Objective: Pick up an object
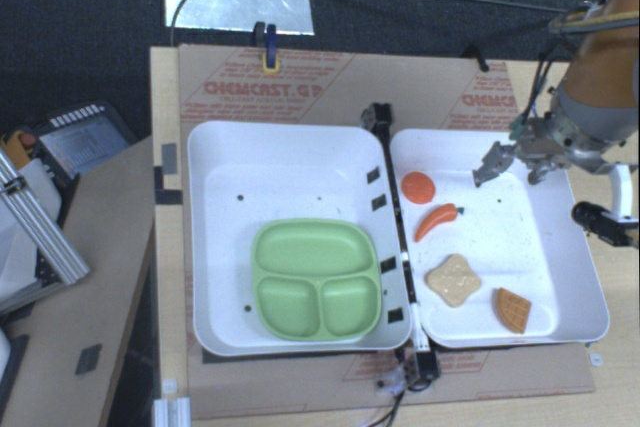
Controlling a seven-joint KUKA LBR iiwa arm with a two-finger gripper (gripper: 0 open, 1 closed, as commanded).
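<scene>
Green tray (315,277) in left bin (225,175); in right bin (560,245), tomato (418,185), chili (435,219), cracker (453,280), waffle (513,309). Right of tomato, gripper (510,163) spread, holding nothing. Nothing lifted yet, whole pick likely remaining; "CHEMCAST" readable on board (300,80) behind bins.

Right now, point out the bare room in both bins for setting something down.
Left bin: bare floor behind the green divided plate.

Right bin: bare along its right side, beyond the waffle piece.

Crowded: its left half, with tomato, chili pepper and cookie. The gripper hangs over its back.
</scene>
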